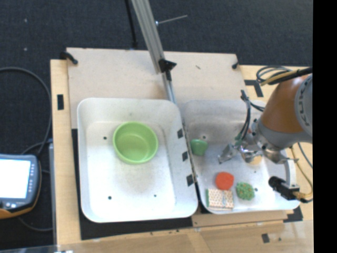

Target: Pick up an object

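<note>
A green bowl [136, 142] sits in the left bin [95, 199]. In the right bin [210, 112] lie a small green cup-like object [199, 146] near the left wall, a red round object [225, 181], a green bumpy ball [245, 190] and a patterned beige block [220, 198] at the front. My gripper [235, 151] hangs low over the middle of the right bin, above and slightly right of the red object and right of the small green one. Nothing shows between its metal fingers.
A slanted aluminium pole [150, 30] rises from the bench behind the bins. A tablet-like screen [17, 183] lies at the far left. Cables and a black connector [281, 186] hang off the arm at the right bin's right side.
</note>
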Robot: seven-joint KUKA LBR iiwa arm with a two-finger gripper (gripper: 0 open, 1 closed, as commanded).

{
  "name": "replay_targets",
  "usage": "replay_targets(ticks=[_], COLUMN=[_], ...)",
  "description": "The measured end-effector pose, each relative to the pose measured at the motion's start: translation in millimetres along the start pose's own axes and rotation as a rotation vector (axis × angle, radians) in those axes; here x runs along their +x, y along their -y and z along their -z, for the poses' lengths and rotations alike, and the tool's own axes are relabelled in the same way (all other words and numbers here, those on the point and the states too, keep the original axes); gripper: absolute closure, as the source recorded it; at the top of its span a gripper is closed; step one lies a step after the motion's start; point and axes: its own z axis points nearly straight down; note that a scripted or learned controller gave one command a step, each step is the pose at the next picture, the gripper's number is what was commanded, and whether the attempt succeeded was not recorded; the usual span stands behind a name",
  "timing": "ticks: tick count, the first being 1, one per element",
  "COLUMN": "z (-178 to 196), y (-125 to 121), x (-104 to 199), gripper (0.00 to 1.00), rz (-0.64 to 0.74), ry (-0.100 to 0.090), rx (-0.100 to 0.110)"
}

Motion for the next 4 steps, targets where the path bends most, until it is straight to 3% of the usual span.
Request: replay_targets(ticks=[1,3,4], z=[15,116,109], y=[-2,2,-7], x=[-1,-4,55], gripper=[1.0,1.0,1.0], rz=[-0.005,0.004,0.009], ry=[0.0,0.002,-0.002], rx=[-0.009,-0.014,-0.007])
